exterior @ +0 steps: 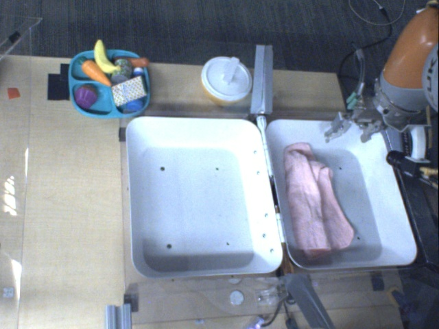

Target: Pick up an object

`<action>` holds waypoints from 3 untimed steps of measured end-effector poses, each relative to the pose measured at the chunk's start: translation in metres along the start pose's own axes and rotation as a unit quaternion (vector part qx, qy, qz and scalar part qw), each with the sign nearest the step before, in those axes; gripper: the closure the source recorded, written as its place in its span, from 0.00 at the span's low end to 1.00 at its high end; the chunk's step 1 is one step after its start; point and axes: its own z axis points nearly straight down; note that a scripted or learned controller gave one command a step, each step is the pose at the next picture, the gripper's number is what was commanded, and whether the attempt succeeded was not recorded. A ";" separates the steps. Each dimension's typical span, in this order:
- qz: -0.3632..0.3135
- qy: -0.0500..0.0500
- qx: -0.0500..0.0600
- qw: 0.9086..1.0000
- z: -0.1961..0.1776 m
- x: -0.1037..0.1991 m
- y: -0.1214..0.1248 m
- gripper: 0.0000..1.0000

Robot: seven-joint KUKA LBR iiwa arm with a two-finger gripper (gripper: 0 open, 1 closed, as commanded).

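Over right bin [384, 249], gripper [351, 123] hovers at far edge, fingers spread, nothing between them. Pink towel [315, 201] lies folded along bin's left half, apart from gripper. Likely soft, light, limp; pinch raised fold near top.

My arm enters from the right, at the upper right corner of the camera view. The orange band [411, 46] sits above my wrist, with the grey wrist section [405, 100] directly below it. My gripper [351, 124] extends from the wrist toward the left and slightly downward. Its two fingers [337, 125] are spread apart, with a visible gap between them and nothing between the tips. The gripper body is tilted, so the fingers point obliquely rather than straight down. Dark cabling runs along the wrist just behind the gripper and loops upward beside the orange band.
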 end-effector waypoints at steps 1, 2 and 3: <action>0.017 0.000 -0.003 1.000 0.098 0.057 -0.018 0.00; 0.016 -0.001 -0.009 1.000 0.084 0.058 -0.014 1.00; -0.148 -0.001 -0.003 0.989 -0.001 0.088 0.020 1.00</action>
